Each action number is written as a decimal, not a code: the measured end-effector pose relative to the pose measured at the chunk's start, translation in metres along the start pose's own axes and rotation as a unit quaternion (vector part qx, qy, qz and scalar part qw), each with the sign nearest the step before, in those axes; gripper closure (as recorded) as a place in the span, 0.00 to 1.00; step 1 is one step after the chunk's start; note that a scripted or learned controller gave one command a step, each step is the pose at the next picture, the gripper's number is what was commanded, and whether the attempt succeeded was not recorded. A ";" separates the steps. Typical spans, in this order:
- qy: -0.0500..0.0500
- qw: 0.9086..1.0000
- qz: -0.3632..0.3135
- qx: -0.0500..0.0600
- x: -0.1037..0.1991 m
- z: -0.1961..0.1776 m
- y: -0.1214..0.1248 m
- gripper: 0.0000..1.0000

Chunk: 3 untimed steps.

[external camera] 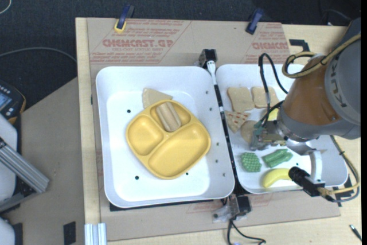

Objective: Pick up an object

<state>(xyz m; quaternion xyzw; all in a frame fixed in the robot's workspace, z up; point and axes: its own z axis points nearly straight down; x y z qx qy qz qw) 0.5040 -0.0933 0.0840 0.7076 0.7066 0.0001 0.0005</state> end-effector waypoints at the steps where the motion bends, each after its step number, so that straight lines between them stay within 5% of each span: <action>1: 0.002 1.000 -0.006 -0.005 0.095 -0.107 0.004 1.00; 2: 0.002 1.000 -0.004 -0.007 0.128 -0.235 -0.024 1.00; 3: 0.001 1.000 -0.004 -0.004 0.163 -0.301 -0.024 1.00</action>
